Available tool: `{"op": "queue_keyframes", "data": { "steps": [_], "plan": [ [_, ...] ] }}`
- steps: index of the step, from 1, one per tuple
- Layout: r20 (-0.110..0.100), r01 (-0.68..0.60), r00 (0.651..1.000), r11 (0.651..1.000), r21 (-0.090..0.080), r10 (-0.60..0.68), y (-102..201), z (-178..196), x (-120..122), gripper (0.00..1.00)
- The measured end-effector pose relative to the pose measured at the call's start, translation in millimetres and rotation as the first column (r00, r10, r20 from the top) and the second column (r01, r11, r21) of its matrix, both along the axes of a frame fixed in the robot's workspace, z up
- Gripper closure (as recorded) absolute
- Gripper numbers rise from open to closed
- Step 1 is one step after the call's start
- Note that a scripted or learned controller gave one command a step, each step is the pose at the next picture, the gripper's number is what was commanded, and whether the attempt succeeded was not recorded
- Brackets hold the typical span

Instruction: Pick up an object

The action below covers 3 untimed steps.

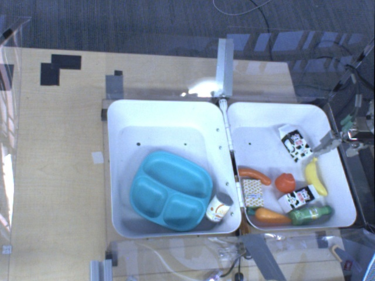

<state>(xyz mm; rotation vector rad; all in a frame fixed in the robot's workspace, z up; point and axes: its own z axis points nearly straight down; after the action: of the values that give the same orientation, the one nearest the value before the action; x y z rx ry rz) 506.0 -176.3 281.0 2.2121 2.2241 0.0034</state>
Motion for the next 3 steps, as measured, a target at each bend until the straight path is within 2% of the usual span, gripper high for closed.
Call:
{"op": "queue_keyframes", "data": {
  "steps": [1,2,3],
  "plan": [
    [-0.002,0.145,0.989,0.989,0.002,-0.145,41.0,-116.2,35.5,0.00],
    [0.041,0.210,0.977,0.978,-0.002,-0.210,15.0,-166.4,89.0,0.00],
    [0.007,0.218,0.976,0.976,0.003,-0.218,-22.0,-191.3,121.4,0.00]
  ]
}}
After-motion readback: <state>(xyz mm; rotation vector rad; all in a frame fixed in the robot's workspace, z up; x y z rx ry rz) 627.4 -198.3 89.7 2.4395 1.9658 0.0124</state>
